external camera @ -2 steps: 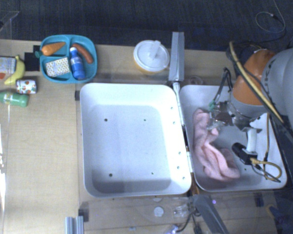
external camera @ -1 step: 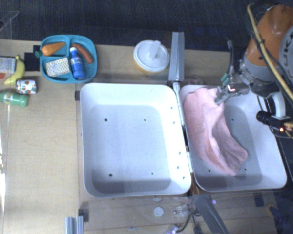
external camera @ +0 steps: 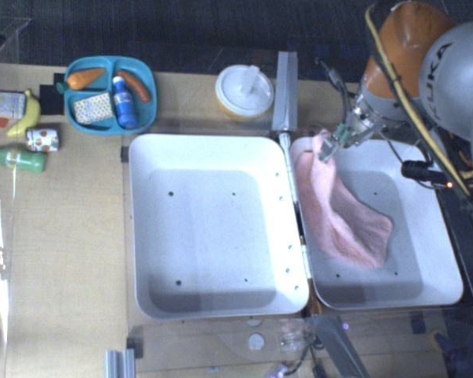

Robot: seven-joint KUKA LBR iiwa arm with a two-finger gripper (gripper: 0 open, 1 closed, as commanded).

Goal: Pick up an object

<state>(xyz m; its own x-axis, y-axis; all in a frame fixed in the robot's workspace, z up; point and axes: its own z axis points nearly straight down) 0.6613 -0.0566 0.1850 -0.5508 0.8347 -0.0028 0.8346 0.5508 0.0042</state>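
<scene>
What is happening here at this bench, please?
A grey robot arm reaches in from the right over the right bin. Its gripper sits at the upper corner of a pink cloth, which looks pulled up there while the rest lies on the bin floor. The left bin stands beside it.

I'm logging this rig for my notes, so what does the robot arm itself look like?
The arm is rounded, glossy grey with dark KUKA lettering and an orange band above the wrist. Yellow and black cables run along it. The hand is small and metallic, with thin fingers.
</scene>
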